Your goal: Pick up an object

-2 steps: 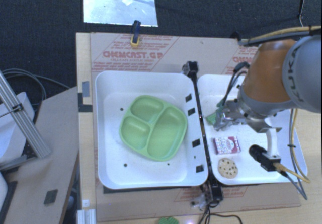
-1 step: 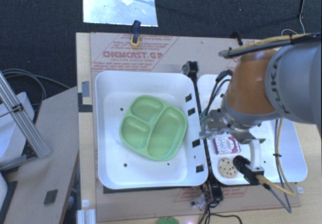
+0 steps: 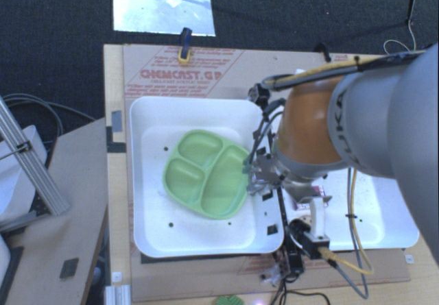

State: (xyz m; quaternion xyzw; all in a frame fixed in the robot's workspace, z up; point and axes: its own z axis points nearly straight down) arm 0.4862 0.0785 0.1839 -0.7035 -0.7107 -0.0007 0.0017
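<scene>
A light green divided plate [image 3: 206,173] with three compartments lies flat in the left white bin [image 3: 154,228], toward its right side. My gripper [image 3: 255,179] hangs low over the wall between the two bins, right at the plate's right rim. The metal parts of the gripper overlap that rim, and I cannot tell whether they touch or hold it. The big grey arm with its orange band [image 3: 309,125] reaches in from the right and hides most of the right bin.
The right white bin [image 3: 384,228] shows as a strip below the arm; a small pink and white thing [image 3: 319,194] peeks out under the wrist. A cardboard sheet [image 3: 185,74] lies behind the bins. A yellow cable [image 3: 350,266] trails near the bench's front.
</scene>
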